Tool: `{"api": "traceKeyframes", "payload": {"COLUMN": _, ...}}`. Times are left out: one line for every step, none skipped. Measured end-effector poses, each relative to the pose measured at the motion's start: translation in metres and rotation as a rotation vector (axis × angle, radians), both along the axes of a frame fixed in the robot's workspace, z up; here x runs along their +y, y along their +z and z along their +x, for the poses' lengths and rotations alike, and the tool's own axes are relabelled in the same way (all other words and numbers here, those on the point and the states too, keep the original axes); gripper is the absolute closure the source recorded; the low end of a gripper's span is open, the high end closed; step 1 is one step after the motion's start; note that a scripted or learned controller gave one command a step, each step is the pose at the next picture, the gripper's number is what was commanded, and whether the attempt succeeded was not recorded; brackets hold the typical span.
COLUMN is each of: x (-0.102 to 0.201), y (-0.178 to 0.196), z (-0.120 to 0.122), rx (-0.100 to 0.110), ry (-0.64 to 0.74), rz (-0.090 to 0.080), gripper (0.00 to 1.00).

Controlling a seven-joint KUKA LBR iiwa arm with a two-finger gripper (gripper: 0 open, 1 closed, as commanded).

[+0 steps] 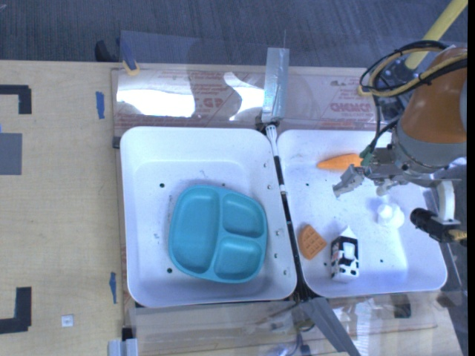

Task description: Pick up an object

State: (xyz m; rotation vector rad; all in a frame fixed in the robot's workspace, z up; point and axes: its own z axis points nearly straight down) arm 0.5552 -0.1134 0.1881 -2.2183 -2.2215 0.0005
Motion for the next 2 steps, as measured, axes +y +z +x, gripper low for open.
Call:
{"api": "traceKeyframes", "payload": {"x": -0.004, "y": -0.067, "z": -0.067, "rx": 0.004, "ry": 0.153, "rz": 0.001, "gripper": 0.00}}
{"api": "traceKeyframes", "payload": {"x": 0.000, "y": -0.100, "z": -0.074, "rx": -0.007, "ry": 0.027, "rz": -0.001, "gripper": 0.00}}
